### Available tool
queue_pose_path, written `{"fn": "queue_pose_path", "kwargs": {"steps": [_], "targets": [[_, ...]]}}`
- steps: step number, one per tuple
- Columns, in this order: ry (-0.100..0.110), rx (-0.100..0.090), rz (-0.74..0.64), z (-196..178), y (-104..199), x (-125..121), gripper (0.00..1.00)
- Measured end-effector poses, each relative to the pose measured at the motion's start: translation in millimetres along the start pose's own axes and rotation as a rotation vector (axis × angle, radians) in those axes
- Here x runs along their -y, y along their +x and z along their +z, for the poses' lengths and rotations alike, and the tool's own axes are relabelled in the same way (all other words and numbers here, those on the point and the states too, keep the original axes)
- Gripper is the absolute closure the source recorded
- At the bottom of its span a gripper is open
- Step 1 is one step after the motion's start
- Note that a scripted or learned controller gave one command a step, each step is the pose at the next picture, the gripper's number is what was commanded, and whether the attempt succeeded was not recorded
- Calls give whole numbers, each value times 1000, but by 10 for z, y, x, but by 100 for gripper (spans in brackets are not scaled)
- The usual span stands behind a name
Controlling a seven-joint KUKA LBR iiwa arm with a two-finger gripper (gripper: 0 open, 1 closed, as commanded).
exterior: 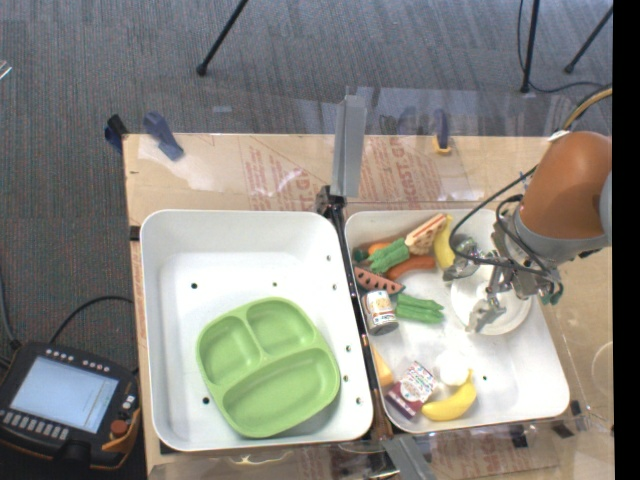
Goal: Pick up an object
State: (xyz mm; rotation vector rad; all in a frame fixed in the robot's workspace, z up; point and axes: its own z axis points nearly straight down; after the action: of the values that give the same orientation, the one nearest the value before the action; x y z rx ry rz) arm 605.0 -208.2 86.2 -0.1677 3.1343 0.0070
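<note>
The right bin (545,373) holds a heap of toy food. I see a banana (452,401) at the front, a white egg (453,371), a purple snack packet (409,389), a small can (380,311), a green pea pod (420,311), a carrot (412,266) and a second banana (443,249). My gripper (494,298) hangs low over a small white plate (512,318) at the bin's right side. It is open, with nothing between its fingers. The plate is partly hidden by the wrist.
The left bin (175,258) holds a green divided plate (268,368). A sandwich slice (426,230) and a green toy (388,256) lie at the right bin's far end. A grey post (349,153) stands behind the bins. A control pendant (65,398) lies on the floor at lower left.
</note>
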Motion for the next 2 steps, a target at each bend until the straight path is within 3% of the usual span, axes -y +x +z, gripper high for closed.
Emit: {"fn": "queue_pose_path", "kwargs": {"steps": [1,2], "targets": [[1,-3,-45,4,-411,-56,0],[3,-6,-162,-5,-481,-771,0]]}}
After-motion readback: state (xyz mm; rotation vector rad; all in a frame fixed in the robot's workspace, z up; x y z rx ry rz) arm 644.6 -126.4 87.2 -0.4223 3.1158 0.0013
